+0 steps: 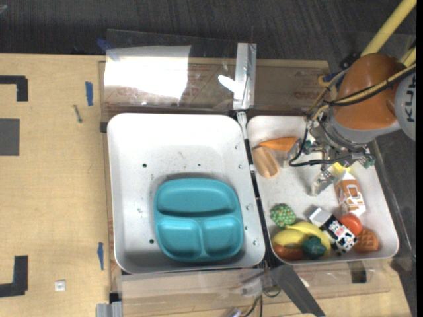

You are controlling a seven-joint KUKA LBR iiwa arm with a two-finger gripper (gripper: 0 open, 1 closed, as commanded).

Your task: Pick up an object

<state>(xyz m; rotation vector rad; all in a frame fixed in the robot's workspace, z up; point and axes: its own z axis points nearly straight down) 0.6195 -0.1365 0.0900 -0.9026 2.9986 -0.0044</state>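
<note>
Toy food, the likely pick, lay heaped in right bin; nothing lifted yet. Pick judged not begun or barely begun: all items rested on bin floor, none seen between fingers.

Camera view, from above at a slant:
- Gripper hung low over right bin's upper middle, just beside small carton. Could not tell how far open the claw stood; metal parts and cables blurred together. No object visibly held.
- Arm reached in from right; glossy orange band, grey casing, black cables looped at wrist.
- Carrot-like orange wedge and tan bread-roll shape lay touching at bin's upper left; smooth, matte plastic look.
- Green bumpy ball, broccoli-like, sat alone mid-bin.
- Yellow banana, curved and glossy, packed against dark green piece, black-and-white block, red round fruit and orange waffle-textured piece along lower edge.
- Carton: boxy, white with orange print, yellow top.
- Left bin held teal divided tray, three compartments, rounded corners, smooth moulded plastic.
- Both bins: shallow, white, rigid, slightly scuffed.

Left to do: closing on one item, lifting clear. Carton judged nearest candidate.
</note>
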